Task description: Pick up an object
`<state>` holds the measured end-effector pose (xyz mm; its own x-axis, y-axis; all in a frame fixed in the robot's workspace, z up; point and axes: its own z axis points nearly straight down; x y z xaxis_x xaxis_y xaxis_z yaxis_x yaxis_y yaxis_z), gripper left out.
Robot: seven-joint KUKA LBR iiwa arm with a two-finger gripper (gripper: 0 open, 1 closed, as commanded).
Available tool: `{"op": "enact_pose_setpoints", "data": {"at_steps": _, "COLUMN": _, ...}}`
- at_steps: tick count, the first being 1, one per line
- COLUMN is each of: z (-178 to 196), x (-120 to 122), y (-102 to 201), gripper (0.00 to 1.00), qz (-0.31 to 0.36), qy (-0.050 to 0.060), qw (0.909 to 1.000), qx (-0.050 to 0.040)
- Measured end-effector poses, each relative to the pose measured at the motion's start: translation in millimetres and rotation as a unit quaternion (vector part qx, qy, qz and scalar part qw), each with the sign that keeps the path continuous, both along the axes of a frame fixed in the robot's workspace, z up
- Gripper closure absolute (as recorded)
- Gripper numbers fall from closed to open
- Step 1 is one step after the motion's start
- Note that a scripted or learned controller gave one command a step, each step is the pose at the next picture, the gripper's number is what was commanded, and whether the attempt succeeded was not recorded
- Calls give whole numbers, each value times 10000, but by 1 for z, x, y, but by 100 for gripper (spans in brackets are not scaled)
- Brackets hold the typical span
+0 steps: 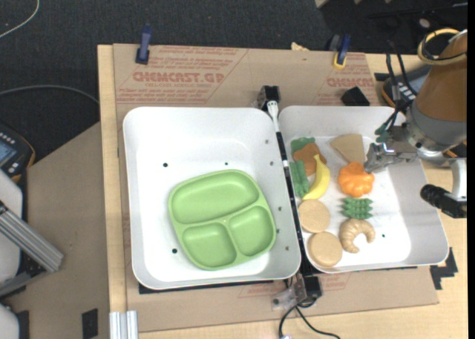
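Camera view —
Gripper: Well, the gripper [375, 156] hung low in the right bin [423, 245], just right of the orange pumpkin [355, 179] and a touch farther back; its tips looked to rest at the pumpkin's upper right edge.
Jaws: I could not tell how they stood; the metal ends blurred together against the white floor, and nothing showed between them.
Likely target: the pumpkin, I judged, since the tool sat closest to it and came in from the arm's side.
Why so placed: the toy food lay heaped by the bin's left wall, leaving bare floor right of the pumpkin for the arm to come down.
Neighbours of the pumpkin: a tan wedge [349, 147] just behind it; a banana [318, 179] just left, with a brown bun [307, 156] beyond; a green leafy piece [357, 208] just in front, then a croissant [358, 233]; two round cookies [319, 232] front-left.
In the way: the wedge and the leafy piece crowded the pumpkin front and back, so a closing grip might nudge either.
Left bin [148, 182]: it held a green divided plate [221, 218], well left of the pumpkin and clear of the work.
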<state>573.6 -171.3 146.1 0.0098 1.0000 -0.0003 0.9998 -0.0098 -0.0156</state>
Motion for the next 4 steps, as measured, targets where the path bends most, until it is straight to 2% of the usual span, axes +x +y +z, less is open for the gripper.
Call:
{"op": "enact_pose_setpoints", "data": {"at_steps": 1, "z": -65, "x": 5, "y": 50, "gripper": 100, "qz": 67, "qy": -53, "qw": 10000, "qx": 17}}
{"op": "enact_pose_setpoints", "data": {"at_steps": 2, "z": 46, "x": -2, "y": 157, "gripper": 100, "qz": 106, "qy": -132, "qw": 9999, "qx": 19}}
{"op": "enact_pose_setpoints", "data": {"at_steps": 3, "z": 38, "x": -61, "y": 123, "gripper": 100, "qz": 26, "qy": -46, "qw": 10000, "qx": 4}}
{"op": "enact_pose_setpoints", "data": {"at_steps": 4, "z": 38, "x": -50, "y": 201, "gripper": 100, "qz": 83, "qy": -85, "qw": 9999, "qx": 6}}
